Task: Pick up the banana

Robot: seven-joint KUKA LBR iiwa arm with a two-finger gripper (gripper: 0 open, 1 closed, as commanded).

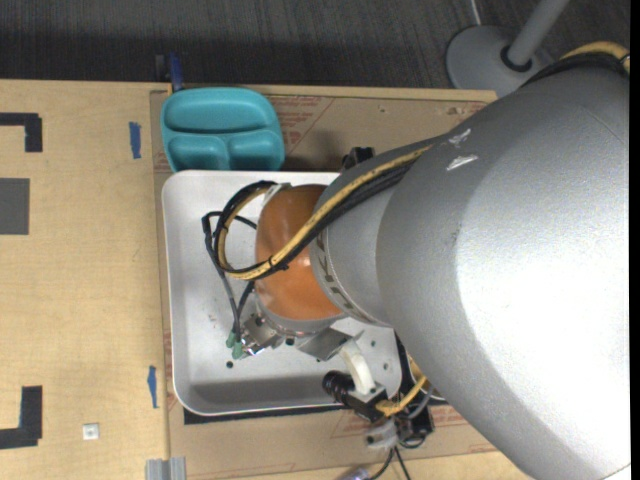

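The arm (480, 258) reaches low into the white bin (190, 298), its orange band (290, 258) above the wrist, and its bulk hides the claw, so I cannot tell the claw's state. The banana is hidden; likely it lies beneath the arm. The risk, as I judge it, is a blind grab closing on nothing. A teal tray (222, 128) sits beyond the bin.

The arm (500, 258) is plain grey, with an orange band (290, 258) at the wrist and yellow and black cables (235, 238) looping at nine o'clock of it. The bin (190, 298) is white. At twelve o'clock sits a teal tray (222, 128). The surface (80, 268) is tan, marked with blue tape (135, 140) and black shapes (25, 133).
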